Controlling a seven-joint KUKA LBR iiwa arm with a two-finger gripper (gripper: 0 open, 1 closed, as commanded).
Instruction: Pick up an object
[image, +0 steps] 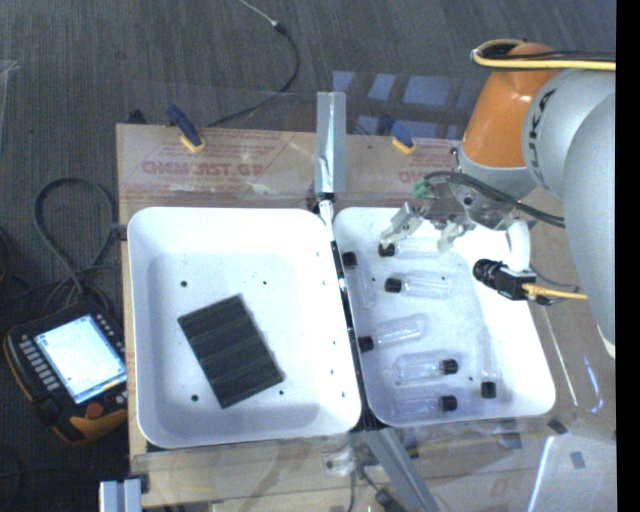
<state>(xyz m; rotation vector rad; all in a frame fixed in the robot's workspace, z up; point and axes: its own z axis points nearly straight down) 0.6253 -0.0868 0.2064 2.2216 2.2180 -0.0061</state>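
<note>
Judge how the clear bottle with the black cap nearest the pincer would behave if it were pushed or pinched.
The clear bottle lies on its side in the right bin, so a sideways push would probably roll it. Its see-through, glossy wall suggests thin plastic: likely light and slippery, perhaps denting under a pinch. The pincer hangs just above it, fingers spread.

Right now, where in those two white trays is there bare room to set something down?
The left bin has bare floor all around the dark ribbed block. The right bin is crowded with clear vials, with the gripper above its far end.
</note>
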